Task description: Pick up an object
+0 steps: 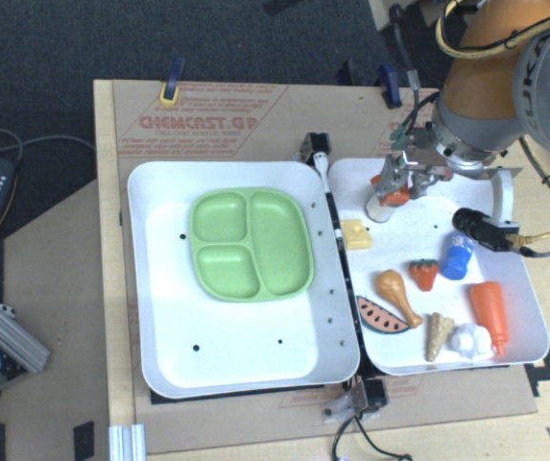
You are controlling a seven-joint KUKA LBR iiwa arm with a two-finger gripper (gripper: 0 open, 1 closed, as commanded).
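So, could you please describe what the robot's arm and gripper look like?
The arm is grey with a broad orange band above the wrist and a yellow cable looped over it. The gripper is small, metallic silver, with thin wires running beside it.

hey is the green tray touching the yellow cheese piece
Apart. The camera view shows the green tray in the left bin, the cheese piece in the right bin, bin rims between them.

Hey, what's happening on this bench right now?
A grey and orange robot arm reaches into the right bin, its gripper low at the far left corner, over a small red and white object. Whether it has hold of that is unclear. Toy food lies nearby: a drumstick, watermelon slice, strawberry and carrot. The left bin holds a green divided plate.
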